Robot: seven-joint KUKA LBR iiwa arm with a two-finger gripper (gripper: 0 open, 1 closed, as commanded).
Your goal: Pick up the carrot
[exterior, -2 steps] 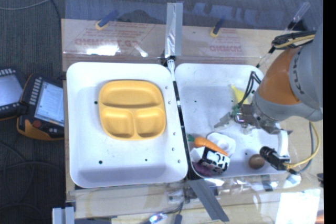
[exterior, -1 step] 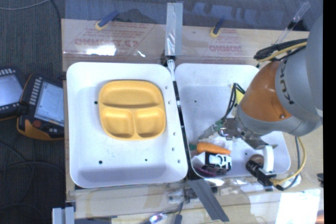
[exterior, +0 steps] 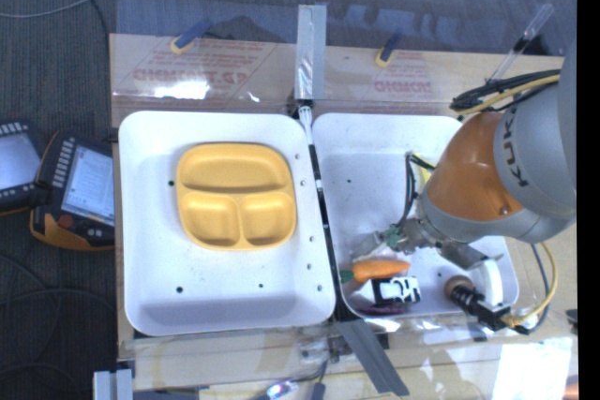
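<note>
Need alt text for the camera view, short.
A carrot lies near the front of the right bin, with the grey-and-orange arm reaching over it from the right. The left bin holds a yellow divided tray.

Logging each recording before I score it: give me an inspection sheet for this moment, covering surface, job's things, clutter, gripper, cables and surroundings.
Surface: wooden bench bearing a left bin and a right bin, both white.
Job's things: carrot lying near the right bin's front edge.
Clutter: yellow divided tray in the left bin; dark object just in front of the carrot.
Gripper: gripper low over the right bin, just behind the carrot; grasp not clear.
Cables: black and yellow leads along the arm.
Surroundings: pendant on grey carpet, left of the bench.
</note>
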